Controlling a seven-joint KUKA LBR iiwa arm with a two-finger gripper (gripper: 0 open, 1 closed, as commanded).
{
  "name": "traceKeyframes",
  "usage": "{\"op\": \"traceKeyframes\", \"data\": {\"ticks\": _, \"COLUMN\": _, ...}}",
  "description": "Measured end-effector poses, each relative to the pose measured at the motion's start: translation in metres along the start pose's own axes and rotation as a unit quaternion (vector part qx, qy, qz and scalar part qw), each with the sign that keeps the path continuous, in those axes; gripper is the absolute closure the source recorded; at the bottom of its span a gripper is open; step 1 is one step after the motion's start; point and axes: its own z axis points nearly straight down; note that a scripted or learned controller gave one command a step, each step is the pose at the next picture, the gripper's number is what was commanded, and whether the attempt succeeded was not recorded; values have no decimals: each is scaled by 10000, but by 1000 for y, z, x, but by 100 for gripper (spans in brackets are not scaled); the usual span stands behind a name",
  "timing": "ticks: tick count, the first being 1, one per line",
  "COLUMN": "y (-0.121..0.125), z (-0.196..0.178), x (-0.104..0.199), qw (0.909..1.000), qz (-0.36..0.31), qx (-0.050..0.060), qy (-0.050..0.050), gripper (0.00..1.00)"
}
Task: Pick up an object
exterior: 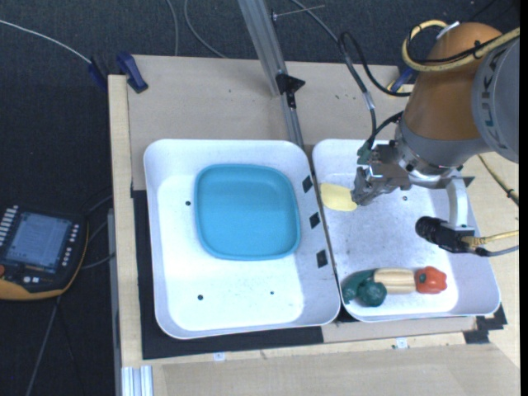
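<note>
Camera view: the single slanted look down on the desk [206,97].
Right bin [388,238]: white and shallow; its far right corner is covered by the arm [450,89].
Pincer [364,195]: low over the right bin's far-left part; it is dark against its own mount, so I cannot tell whether it is spread or pressed together.
Yellow piece [337,197]: on the right bin's floor by its left wall, its right end tucked under the pincer (touching or merely overlapped, I cannot tell).
Green thing [364,289]: at the right bin's near edge, toward its left corner; its shape is hard to make out.
Tan roll [394,280]: along the same near edge, touching the green thing.
Red thing [430,280]: at the tan roll's other end, nearer the right bin's right side.
Left bin [173,221]: just beside the right bin, walls meeting.
Blue plate [246,211]: flat in the left bin, its edge close to the right bin's left wall.
</note>
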Motion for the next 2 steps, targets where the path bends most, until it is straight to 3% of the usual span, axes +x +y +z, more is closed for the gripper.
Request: {"op": "traceKeyframes", "data": {"ticks": 2, "y": -14, "z": 7, "x": 103, "qw": 10000, "qz": 3, "qx": 1, "qy": 0, "gripper": 100}}
